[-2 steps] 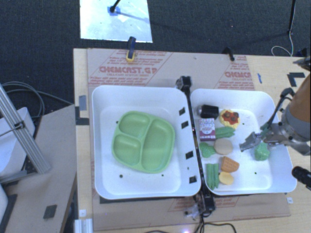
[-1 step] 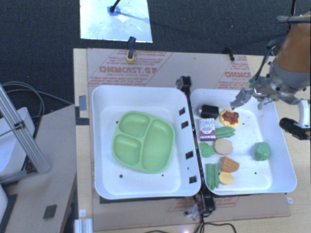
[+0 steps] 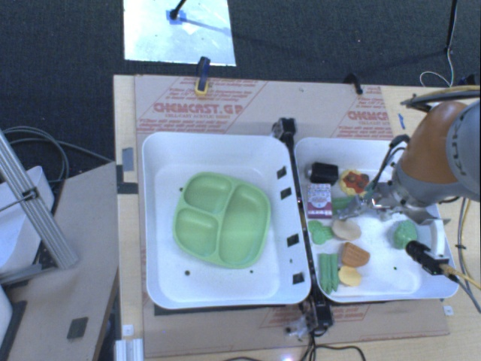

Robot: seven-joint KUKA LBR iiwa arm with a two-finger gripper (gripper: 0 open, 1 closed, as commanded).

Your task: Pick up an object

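Observation:
The right bin (image 3: 391, 277) holds several toy foods. At its back lie a black block (image 3: 324, 173) and a yellow and red piece (image 3: 353, 180). A dark red box (image 3: 319, 200) lies along the left wall. Further forward are a green piece (image 3: 319, 233), a beige piece (image 3: 346, 230), an orange piece (image 3: 355, 256), a green bean pod (image 3: 328, 271) and a yellow piece (image 3: 349, 277). A round green item (image 3: 404, 233) lies toward the right. My gripper (image 3: 358, 205) is low in this bin, between the yellow and red piece and the beige piece, just right of the box.
The left bin (image 3: 165, 277) holds a light green divided plate (image 3: 223, 219). A black divider (image 3: 297, 224) separates the two bins. The arm's orange band (image 3: 432, 145) hangs over the right bin's back right corner. Cardboard (image 3: 225, 104) lies behind the bins.

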